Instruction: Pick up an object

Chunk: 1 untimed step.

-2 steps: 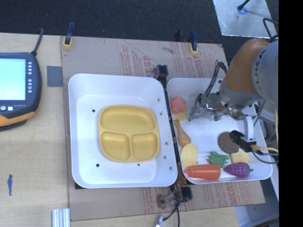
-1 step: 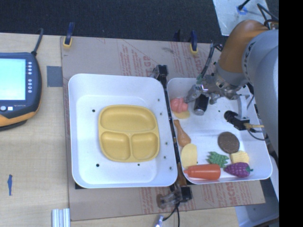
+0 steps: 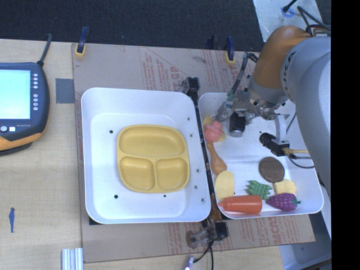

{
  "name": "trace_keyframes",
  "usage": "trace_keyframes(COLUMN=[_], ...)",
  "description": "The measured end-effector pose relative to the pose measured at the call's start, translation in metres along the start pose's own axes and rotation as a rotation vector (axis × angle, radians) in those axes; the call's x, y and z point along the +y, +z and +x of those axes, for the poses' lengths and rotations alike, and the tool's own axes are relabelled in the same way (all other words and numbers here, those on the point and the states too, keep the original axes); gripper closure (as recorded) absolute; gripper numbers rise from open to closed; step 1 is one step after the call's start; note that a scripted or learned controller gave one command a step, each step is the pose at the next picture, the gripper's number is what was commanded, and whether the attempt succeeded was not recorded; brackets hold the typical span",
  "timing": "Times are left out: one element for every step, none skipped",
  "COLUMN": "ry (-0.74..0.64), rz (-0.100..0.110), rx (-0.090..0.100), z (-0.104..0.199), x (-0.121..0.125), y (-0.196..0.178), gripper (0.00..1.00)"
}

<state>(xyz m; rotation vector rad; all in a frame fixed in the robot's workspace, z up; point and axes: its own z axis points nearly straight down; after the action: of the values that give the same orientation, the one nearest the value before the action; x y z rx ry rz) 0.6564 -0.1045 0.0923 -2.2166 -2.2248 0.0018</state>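
Gripper (image 3: 226, 114) is being held low over the right-hand bin's (image 3: 247, 163) far left corner, just beside a pink toy food (image 3: 213, 131); whether anything is being grasped cannot be told.

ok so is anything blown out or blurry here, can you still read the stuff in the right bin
Camera view, light: soft and even, faint shadows. Camera view, glare: the left bin runs near blown out, yet the tray keeps its ridges; the screen at far left is washed pale. Camera view, focus: the arm looks soft; the grapes in the right bin read clearly.
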Motion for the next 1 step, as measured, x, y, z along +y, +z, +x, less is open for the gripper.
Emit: trace_keyframes(ry=[-0.001], rz=[0.0], rx=[0.0], z=[0.0086], x=[0.0], y=[-0.0112], gripper=[0.0])
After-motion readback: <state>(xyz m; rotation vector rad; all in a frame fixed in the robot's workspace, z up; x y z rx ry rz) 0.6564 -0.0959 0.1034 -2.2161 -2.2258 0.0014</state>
